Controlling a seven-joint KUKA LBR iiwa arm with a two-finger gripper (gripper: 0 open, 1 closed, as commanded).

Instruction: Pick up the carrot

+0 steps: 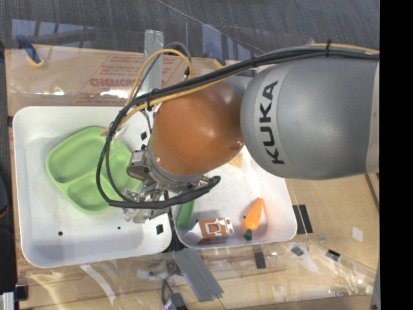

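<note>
Nearest the camera, along the front wall of the right bin (284, 234), the carrot (254, 216) lies tilted, its orange body pointing up and away and its small green tip toward the front rim. Just beside the carrot, on the side toward the left bin, sits a small orange and white toy block (215, 228), close to it but apart. Further from the carrot on that same side, a dark green piece (186, 213) pokes out from under the arm, next to the wall between the two bins.

Above and beyond the carrot hangs the gripper (150, 196), low over the divide between the bins, well to the left-bin side of the carrot and not touching it. Black cables (103, 173) loop around it and the wrist hides it from above, so how its claw stands cannot be told from here.

Beyond the carrot, the orange band (193, 131) and the grey arm (316, 118) cover most of the right bin. Farther still from the carrot, across the divide, a light green divided plate (80, 166) lies in the left bin (29, 192).
</note>
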